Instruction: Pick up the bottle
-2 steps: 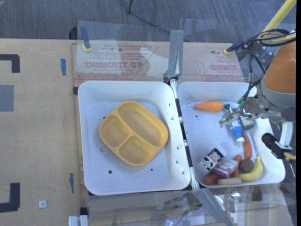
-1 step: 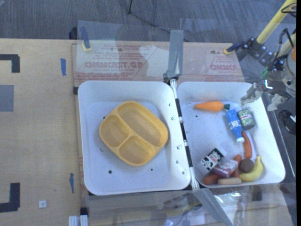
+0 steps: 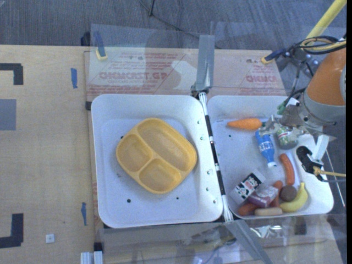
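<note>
The robot arm [image 3: 327, 84] comes in from the right edge of the tabletop. It is grey, with a wide orange band just above the wrist. Dark cables loop over the top of it. The wrist bends down toward the right side of the tabletop. The gripper [image 3: 283, 128] hangs low at the end of the arm, pointing down. It is too blurry to see more.

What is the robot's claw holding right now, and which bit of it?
It cannot be told. The gripper sits right over the top end of the blue bottle in the right bin, but the view doesn't show the bottle between its fingers.
</note>
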### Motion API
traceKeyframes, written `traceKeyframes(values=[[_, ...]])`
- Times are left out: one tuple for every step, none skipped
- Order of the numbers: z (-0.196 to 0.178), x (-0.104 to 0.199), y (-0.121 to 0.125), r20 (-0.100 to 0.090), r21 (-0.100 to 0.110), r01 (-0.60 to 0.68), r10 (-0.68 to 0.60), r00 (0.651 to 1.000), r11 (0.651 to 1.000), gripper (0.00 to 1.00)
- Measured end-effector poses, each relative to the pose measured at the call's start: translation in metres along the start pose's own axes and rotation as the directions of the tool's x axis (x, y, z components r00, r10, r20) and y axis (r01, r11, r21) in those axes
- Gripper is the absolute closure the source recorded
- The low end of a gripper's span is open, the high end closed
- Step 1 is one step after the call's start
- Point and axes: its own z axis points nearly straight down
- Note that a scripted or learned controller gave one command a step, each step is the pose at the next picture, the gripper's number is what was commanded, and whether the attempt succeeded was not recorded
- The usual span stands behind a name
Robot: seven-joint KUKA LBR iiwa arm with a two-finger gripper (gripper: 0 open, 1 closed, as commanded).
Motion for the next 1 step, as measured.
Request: traceKeyframes(values=[[0.0111, 0.0151, 0.0033, 0.001, -0.016, -0.006, 0.006, 1.000, 1.000, 0.00]])
